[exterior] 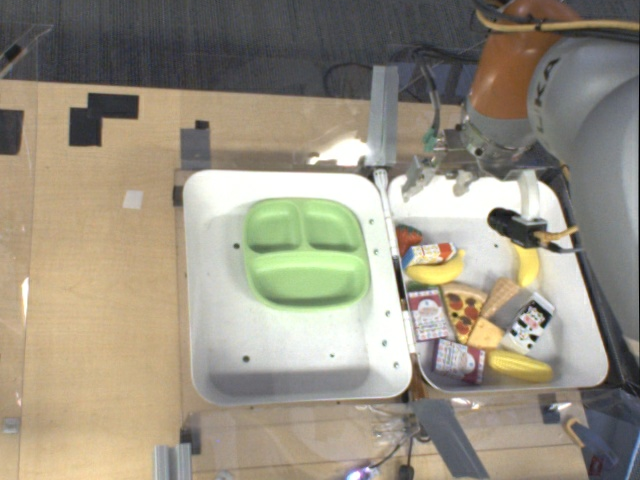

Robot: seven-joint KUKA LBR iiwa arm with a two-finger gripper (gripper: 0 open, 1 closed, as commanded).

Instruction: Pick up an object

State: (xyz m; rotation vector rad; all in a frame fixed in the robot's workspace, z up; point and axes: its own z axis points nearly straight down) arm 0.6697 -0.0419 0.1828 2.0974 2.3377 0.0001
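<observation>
My gripper (pixel 437 181) hangs over the back left corner of the right bin (pixel 590 353), open, with nothing between its fingers (pixel 412 182). Below it in that bin lie a red item (pixel 408 237), a small red and white carton (pixel 430 253) and a banana (pixel 438 271). Further forward are a pizza slice (pixel 461 309), a pink card box (pixel 428 319), a tan wafer (pixel 499 297), a black and white carton (pixel 531 323), a purple packet (pixel 460 360) and a yellow fruit (pixel 520 367). A second banana (pixel 526 264) lies near the right wall.
The left bin (pixel 215 358) holds a green divided plate (pixel 303 251). A metal post (pixel 383 118) stands behind the wall between the two bins. The arm's grey body (pixel 600 118) covers the right bin's back right corner.
</observation>
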